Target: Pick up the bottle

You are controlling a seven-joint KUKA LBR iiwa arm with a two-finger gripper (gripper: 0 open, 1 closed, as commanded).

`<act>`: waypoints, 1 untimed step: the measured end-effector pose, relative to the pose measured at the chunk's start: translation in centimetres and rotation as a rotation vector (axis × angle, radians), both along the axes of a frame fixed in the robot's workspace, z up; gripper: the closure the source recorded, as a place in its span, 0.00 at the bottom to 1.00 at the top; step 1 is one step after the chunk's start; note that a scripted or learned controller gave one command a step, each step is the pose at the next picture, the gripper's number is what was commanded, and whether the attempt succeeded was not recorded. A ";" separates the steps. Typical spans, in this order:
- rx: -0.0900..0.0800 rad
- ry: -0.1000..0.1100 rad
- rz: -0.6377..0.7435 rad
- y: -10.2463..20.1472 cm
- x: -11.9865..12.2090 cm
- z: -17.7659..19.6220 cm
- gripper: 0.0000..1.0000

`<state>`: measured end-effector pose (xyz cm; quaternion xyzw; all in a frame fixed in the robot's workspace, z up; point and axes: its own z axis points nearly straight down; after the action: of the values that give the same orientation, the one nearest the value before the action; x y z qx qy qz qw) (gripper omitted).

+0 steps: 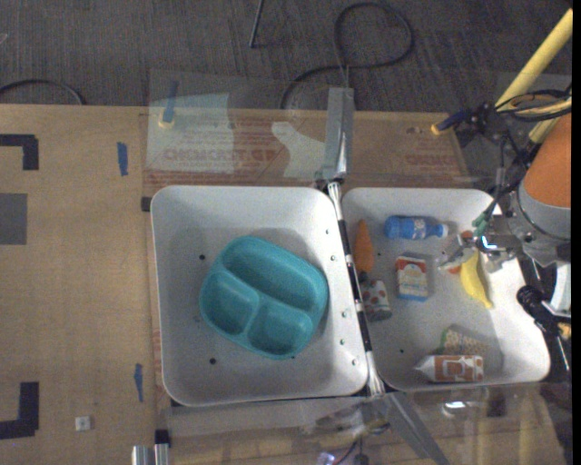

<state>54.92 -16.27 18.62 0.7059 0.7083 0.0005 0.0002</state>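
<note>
Camera view showed the gripper [478, 243] poised over the right bin [427, 354] beside the banana [475, 281] — bottle [414, 227] ungrasped left of it; grip state unclear

Wooden bench [73, 272]; dark carpet [136, 45] with cables [372, 27].

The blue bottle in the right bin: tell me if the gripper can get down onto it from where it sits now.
Probably yes. The bottle lies on its side near the far wall of the right bin, with bare floor around it. The gripper hangs close to its cap end, over the banana; nothing lies between them.
</note>
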 end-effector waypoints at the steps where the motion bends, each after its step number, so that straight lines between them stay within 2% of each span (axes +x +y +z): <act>1: -0.002 -0.009 0.010 1.6 -3.0 -9.8 0.00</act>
<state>51.97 -14.70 8.84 0.7024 0.7118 0.0031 0.0042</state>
